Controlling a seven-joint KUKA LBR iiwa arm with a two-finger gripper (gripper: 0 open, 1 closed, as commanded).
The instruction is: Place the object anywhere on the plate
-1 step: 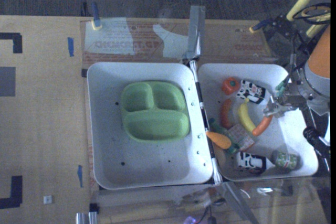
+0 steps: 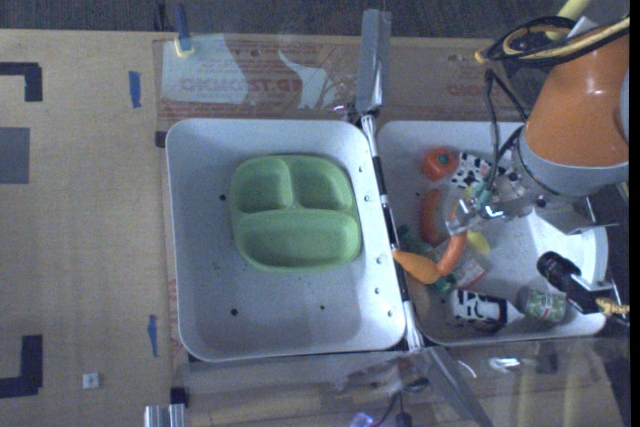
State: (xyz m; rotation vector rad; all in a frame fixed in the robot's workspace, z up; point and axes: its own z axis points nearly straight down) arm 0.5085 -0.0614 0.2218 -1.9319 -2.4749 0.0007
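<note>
Plate (image 2: 296, 212) first: it's green, split into compartments (two small ones at the back, one wide one in front), and it sits roughly in the middle of the left white bin (image 2: 200, 315). Nothing is lying on it.

All the small stuff is over in the right white bin (image 2: 580, 235). I can make out an orange-red round thing (image 2: 438, 163) near the back, a black-and-white patterned piece (image 2: 463, 173) just beside it, an orange carrot-shaped toy (image 2: 418, 265) against the bin's left wall, another black-and-white item (image 2: 480, 310) near the front edge, and a greenish can-like thing (image 2: 543, 304) to its right. Which of these is "the object" I honestly can't say.

The arm (image 2: 578, 115), grey with its fat orange band, comes in from the right and hangs over that right bin. The claw (image 2: 478, 208) is down low among the clutter, right next to a reddish-orange elongated piece (image 2: 431, 215). It's small and blurry there, so I can't tell whether the claw is apart or together, or whether it's actually got anything.

Both bins sit side by side on the tan surface (image 2: 80, 215), which has some blue tape bits (image 2: 134, 89) and black markings (image 2: 28, 80) on its left side.
</note>
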